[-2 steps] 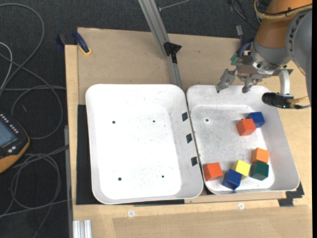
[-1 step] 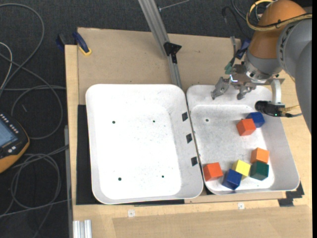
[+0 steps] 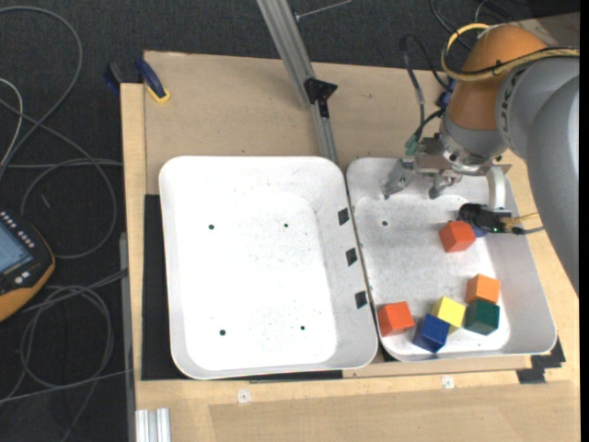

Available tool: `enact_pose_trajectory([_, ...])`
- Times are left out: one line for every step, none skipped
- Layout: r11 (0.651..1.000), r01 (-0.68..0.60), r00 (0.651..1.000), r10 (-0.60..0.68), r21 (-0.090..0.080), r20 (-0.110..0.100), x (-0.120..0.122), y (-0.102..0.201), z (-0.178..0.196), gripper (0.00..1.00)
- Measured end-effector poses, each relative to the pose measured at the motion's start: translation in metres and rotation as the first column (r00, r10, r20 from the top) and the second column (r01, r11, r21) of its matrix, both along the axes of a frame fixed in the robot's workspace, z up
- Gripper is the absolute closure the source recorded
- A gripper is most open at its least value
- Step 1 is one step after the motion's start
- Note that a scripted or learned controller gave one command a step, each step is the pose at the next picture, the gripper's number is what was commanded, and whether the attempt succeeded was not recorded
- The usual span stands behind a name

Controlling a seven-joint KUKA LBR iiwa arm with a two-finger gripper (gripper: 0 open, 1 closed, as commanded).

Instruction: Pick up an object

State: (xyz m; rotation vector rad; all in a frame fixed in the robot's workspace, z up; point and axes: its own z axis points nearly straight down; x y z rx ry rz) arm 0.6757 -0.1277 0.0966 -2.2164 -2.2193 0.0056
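Six small cubes lie in the right bin point(image 3: 368, 247) of two shallow white bins set side by side on a wooden counter point(image 3: 230, 109). A red cube point(image 3: 456, 236) sits apart near the bin's middle right. The rest cluster along the near rim: an orange cube point(image 3: 397, 318) to the left, a blue cube point(image 3: 431, 331) just beside a yellow cube point(image 3: 451, 311), then a dark green cube point(image 3: 481, 317) touching a second orange cube point(image 3: 483, 288) behind it. The gripper point(image 3: 416, 184) hangs over the far end of that bin, well apart from the cubes, its two fingers spread and pinching nothing, though whether the tips touch the bin floor is hard to judge from this slant. The grey arm with its orange band point(image 3: 483, 81) reaches in from the right. The left bin point(image 3: 184, 182) shows a speckled white floor. Cables point(image 3: 55, 274) trail across the dark floor at left, beside a handheld controller point(image 3: 18, 261).
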Motion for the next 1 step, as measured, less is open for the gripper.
enact_pose_trajectory([1.000, -0.001, 1.000, 0.001, -0.001, 0.009, 0.0026, 0.0001, 0.0157, 1.00])
